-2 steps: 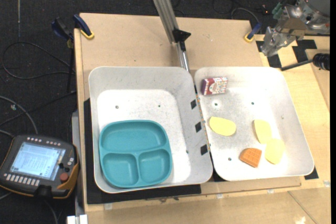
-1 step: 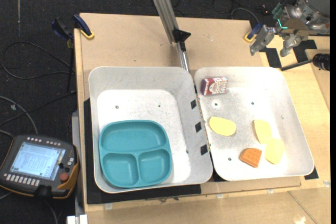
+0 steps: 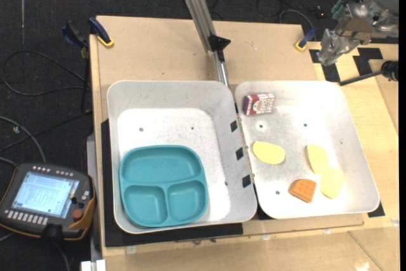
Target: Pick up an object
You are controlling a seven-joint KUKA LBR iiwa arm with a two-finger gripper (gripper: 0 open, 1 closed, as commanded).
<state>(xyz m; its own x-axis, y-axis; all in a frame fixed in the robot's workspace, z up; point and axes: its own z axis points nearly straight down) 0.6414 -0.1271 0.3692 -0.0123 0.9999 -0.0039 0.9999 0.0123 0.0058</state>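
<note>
The right bin (image 3: 342,112) holds a small maroon and white carton (image 3: 259,104) lying near its back left corner. A yellow oval piece (image 3: 269,153) lies toward the bin's middle. Two more yellow pieces (image 3: 316,158) (image 3: 331,183) and an orange waffle-like piece (image 3: 303,190) sit near the front right. My gripper (image 3: 331,52) hangs above the bench beyond the right bin's back right corner, well clear of every object. Nothing shows between its fingers.
The left bin (image 3: 127,101) carries a teal divided tray (image 3: 163,185). A slanted metal pole (image 3: 196,0) crosses the back of the bench. A teach pendant (image 3: 44,198) lies off the bench at the lower left. Yellow clamps (image 3: 104,41) mark the bench's back corners.
</note>
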